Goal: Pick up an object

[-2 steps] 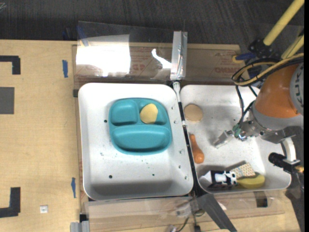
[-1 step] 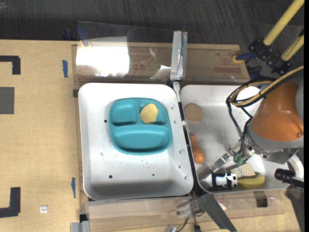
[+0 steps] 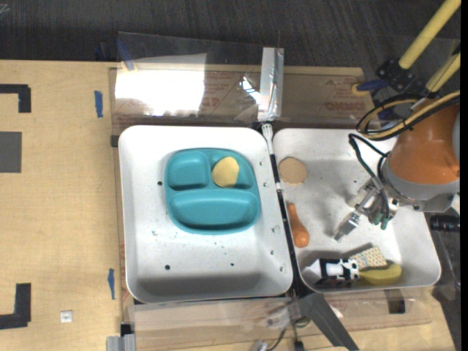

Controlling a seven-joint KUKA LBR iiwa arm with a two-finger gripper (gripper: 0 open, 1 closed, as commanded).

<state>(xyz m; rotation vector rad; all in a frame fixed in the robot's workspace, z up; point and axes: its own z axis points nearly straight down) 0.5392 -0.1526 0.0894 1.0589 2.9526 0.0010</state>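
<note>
My gripper (image 3: 358,218) hangs over the middle of the right bin (image 3: 329,156), its metal fingers (image 3: 346,229) pointing down and left with nothing seen between them. An orange carrot (image 3: 298,225) lies by the bin's left wall, left of the gripper. A tan round cookie (image 3: 293,171) rests near the bin's back left corner. Along the front wall lie a yellow banana (image 3: 383,273), a waffle-patterned piece (image 3: 368,258) and a small black and white toy (image 3: 336,270). In the left bin (image 3: 146,254) a teal divided plate (image 3: 212,192) carries a yellow lemon-like item (image 3: 225,171).
A clear plastic sheet (image 3: 197,86) and cardboard stand behind the bins. Cables (image 3: 380,123) and yellow tubes (image 3: 431,24) run at the upper right above the arm's orange band (image 3: 428,152). Bare white floor shows in the right bin's centre and the left bin's front.
</note>
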